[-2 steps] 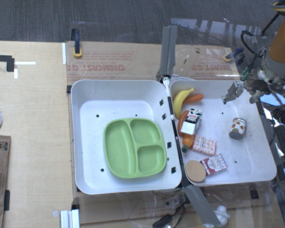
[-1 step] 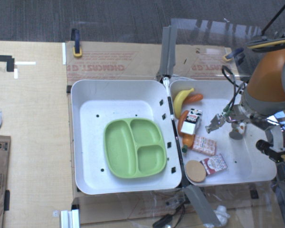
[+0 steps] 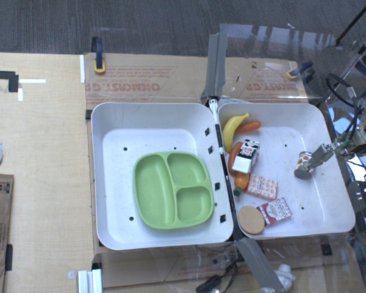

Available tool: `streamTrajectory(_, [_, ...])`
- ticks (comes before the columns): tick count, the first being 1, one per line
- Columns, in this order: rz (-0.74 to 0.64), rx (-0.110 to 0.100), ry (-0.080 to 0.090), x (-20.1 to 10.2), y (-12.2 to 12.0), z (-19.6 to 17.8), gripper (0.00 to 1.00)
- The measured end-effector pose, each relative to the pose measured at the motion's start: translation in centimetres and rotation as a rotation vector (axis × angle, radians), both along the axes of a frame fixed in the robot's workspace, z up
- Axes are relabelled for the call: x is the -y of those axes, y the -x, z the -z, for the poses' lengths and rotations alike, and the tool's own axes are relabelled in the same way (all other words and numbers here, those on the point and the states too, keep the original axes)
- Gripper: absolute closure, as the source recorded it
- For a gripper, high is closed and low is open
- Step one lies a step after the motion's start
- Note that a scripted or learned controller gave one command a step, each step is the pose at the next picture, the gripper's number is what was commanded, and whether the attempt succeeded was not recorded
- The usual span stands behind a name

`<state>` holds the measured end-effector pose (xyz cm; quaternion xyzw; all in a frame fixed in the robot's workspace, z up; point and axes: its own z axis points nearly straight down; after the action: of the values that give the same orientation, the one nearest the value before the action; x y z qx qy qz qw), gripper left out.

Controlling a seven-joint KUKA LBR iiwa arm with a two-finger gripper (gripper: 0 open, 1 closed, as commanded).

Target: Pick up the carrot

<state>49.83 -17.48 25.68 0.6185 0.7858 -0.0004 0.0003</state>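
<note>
Two shallow white bins sit side by side on the counter [image 3: 43, 133]. The left bin [image 3: 110, 163] holds one thing: a light green divided plate [image 3: 174, 190] with three compartments, lying flat near the bin's middle.

The right bin [image 3: 329, 212] holds the rest, most of it crowded along its left wall. At the far left corner lies one yellow banana [image 3: 233, 127], curved, and just beside it on the right an orange carrot [image 3: 250, 126], its tip pointing right. Nearer, a second orange piece [image 3: 236, 163] lies along the left wall, partly under a small black-and-white carton [image 3: 247, 154] that rests on top of it. Near that comes one pink patterned box [image 3: 263, 187], then one red-and-white packet [image 3: 274, 211], and at the near left corner one round tan disc [image 3: 252, 220] touching the packet's left end. Well apart from this cluster, toward the right wall, stands one small can [image 3: 304, 159] with a red-spotted label.

The pincer [image 3: 305, 173] reaches in from the right, low over the right bin, its grey tip just beside the can on the near side. Whether its fingers are apart or together I cannot tell; the tip is small and blurred. The carrot lies well apart from it, across the bin at the far left.
</note>
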Motion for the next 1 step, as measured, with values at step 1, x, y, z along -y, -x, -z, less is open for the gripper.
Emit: streamTrajectory(1, [0.157,-0.003,-0.001,-6.43,-2.44,7.06,0.00])
